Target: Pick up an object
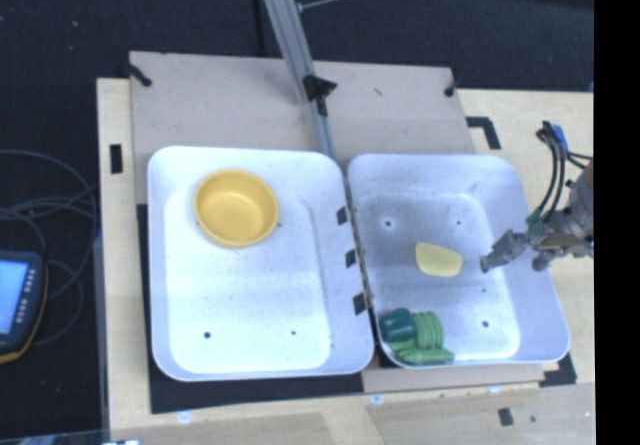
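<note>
A pale wooden desk [250,423] stands on a dark, speckled floor [90,3], viewed from above. A tan board [230,98] lies across the desk's far half, pinned at its corners by black brackets. A grey metal rail [283,18] slants down from the upper edge to the board. At left, black cables [50,198] trail over the floor toward a handheld screen unit [15,303] with an orange rim.
</note>
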